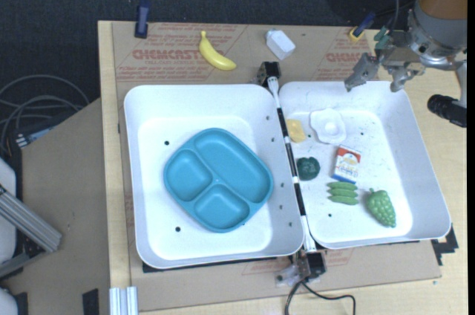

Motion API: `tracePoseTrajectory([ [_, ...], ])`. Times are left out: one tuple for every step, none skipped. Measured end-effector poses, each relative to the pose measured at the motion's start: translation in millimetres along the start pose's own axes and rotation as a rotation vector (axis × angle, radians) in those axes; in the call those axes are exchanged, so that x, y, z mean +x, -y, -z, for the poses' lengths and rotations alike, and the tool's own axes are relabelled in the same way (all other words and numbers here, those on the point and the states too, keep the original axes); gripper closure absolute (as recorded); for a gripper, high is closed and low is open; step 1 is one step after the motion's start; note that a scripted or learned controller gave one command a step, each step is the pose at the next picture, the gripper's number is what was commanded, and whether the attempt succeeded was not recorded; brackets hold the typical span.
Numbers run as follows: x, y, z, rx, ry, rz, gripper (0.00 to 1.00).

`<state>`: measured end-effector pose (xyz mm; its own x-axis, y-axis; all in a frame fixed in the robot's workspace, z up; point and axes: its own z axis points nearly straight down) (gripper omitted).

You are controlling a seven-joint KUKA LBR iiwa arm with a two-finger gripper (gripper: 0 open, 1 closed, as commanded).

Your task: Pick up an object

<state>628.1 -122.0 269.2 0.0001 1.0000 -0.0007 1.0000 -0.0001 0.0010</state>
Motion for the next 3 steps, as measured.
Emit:
tracePoseTrajectory([
  [14.1, 30.6, -138.4, 0.004, -0.001, 0.0, 0.0],
  [4.9, 73.9, -148.0, 0.003, -0.002, -0.001, 0.0],
  [6.8, 120.3, -185.2, 0.003, -0.002, -0.001, 0.0],
])
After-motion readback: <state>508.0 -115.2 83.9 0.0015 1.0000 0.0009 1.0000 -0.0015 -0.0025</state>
